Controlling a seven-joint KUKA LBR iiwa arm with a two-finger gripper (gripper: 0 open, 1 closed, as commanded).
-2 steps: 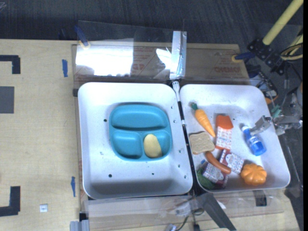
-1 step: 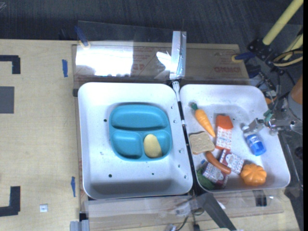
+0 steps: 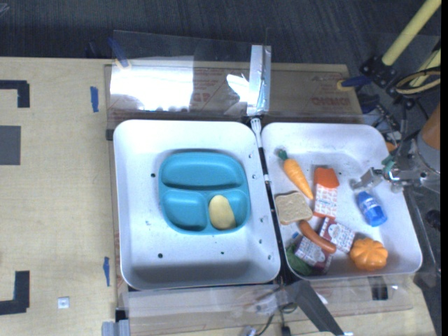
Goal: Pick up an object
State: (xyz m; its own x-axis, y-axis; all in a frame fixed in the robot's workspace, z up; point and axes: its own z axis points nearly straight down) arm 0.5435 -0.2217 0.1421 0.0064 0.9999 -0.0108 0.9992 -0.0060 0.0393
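The right bin (image 3: 329, 135) holds a carrot (image 3: 297, 176), an orange carton (image 3: 325, 191), a slice of bread (image 3: 293, 207), a sausage (image 3: 316, 236), some printed packets (image 3: 339, 235), an orange pumpkin-shaped toy (image 3: 368, 253) and a small blue bottle (image 3: 370, 208). My gripper (image 3: 383, 173) hangs over that bin's right side, just above and to the right of the blue bottle. Nothing shows between its tips. The carrot and carton lie well to its left.
The left bin (image 3: 140, 243) carries a blue divided tray (image 3: 199, 180) with a yellow lemon-like object (image 3: 222, 212) in its lower right compartment. A clear plastic wall (image 3: 182, 82) stands behind the bins. Cables and a yellow pole (image 3: 413, 26) crowd the upper right.
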